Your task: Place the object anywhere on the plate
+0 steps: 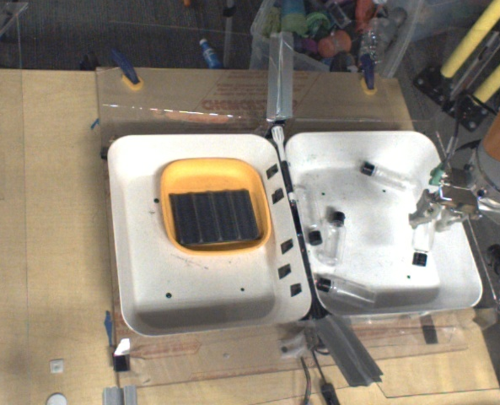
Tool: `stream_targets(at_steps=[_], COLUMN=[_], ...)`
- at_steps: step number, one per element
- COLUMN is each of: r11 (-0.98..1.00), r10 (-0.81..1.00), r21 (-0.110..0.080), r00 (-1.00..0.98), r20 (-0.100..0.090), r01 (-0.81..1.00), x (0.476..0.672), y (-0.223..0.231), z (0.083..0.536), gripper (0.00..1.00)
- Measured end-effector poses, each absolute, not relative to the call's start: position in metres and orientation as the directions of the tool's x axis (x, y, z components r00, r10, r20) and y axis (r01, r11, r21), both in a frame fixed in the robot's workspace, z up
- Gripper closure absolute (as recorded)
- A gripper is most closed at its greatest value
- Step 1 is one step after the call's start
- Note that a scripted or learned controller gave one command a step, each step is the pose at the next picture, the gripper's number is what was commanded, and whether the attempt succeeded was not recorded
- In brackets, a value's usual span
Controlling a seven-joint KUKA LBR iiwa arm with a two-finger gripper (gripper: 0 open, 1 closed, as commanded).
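Observation:
A yellow-orange plate (175, 180) with rounded corners lies in the left bin (140, 294). A dark ribbed rectangular object (214, 216) rests flat on the plate and covers most of its middle. My gripper (429, 212) hangs over the right side of the right bin (456, 289), far from the plate. Right below the gripper is a small clear tube with a black cap (419, 250); I cannot tell whether the two touch.
Several more clear black-capped tubes lie in the right bin: one at the back (383, 174), one near the middle (333, 229), one at the front left (345, 289). A ridge with black clips (283, 234) separates the bins. A box of toys (334, 11) stands behind.

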State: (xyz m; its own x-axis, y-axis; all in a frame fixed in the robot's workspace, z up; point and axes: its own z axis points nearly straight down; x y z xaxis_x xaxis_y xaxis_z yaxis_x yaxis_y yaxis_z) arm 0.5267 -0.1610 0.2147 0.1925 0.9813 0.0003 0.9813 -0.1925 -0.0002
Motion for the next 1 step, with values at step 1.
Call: stream_targets(at_steps=[1], r11=[-0.191], r10=[0.982], r21=[0.0], r00=[0.191], r20=[0.0], r01=[0.982], x=[0.5787], y=[-0.1559], z=[0.196], gripper=[1.0])
